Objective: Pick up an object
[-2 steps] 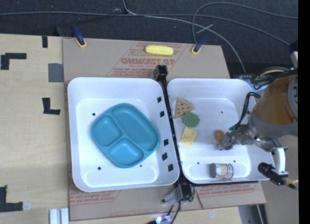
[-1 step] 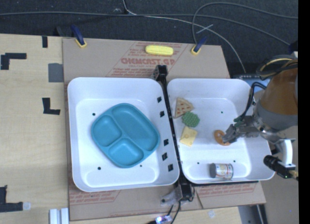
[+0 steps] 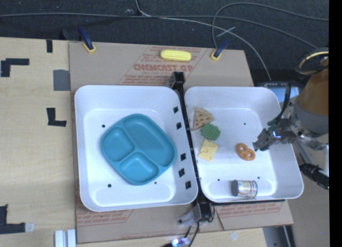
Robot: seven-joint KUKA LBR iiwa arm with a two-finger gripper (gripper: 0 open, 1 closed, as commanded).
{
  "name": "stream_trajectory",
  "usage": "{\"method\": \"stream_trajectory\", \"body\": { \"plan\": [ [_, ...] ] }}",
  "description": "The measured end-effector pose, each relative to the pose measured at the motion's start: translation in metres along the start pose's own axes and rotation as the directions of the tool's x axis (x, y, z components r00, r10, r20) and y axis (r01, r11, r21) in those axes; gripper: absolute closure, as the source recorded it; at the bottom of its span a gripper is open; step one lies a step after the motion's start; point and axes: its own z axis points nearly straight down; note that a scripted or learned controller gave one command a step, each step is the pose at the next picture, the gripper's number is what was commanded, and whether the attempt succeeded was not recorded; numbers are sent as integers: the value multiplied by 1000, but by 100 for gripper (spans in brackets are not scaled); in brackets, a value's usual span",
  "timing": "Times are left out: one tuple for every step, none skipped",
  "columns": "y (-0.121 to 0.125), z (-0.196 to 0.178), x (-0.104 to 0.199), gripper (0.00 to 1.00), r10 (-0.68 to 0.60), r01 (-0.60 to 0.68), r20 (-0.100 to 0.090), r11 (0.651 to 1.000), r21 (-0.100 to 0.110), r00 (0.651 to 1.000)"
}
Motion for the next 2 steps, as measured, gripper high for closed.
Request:
{"method": "stream_trajectory", "body": {
  "plan": [
    [-1,-63,-3,100,0,0,2,1000,-4,1000],
    [9,-50,48,100,-2,2,-1,1000,2,1000]
  ]
}}
